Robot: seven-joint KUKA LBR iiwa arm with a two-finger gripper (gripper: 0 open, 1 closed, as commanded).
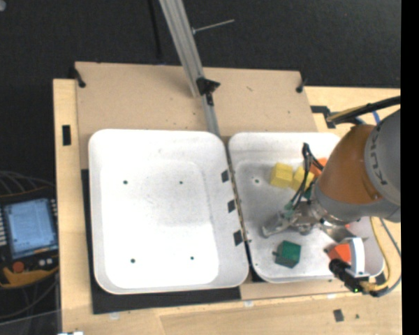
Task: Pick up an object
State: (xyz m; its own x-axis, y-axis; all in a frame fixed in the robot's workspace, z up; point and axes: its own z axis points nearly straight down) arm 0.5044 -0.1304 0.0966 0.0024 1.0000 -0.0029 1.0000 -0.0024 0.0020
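Note:
My gripper point(278, 227) hangs low inside the right bin point(255, 152), reaching in from the right under the arm's orange band point(343, 169). A green block point(288, 254) lies just below the gripper near the bin's front wall, apart from it. A yellow block point(283, 175) sits farther back, above the gripper. An orange-red object point(341, 250) lies at the front right, partly hidden by the arm. Nothing shows in the gripper's grasp.
The left bin point(157, 204) lies beside the right one, with a dividing rim point(232, 201) between them. A slanted metal pole point(185, 40) rises behind the bins. A teach pendant point(26, 229) lies off the bench at the left.

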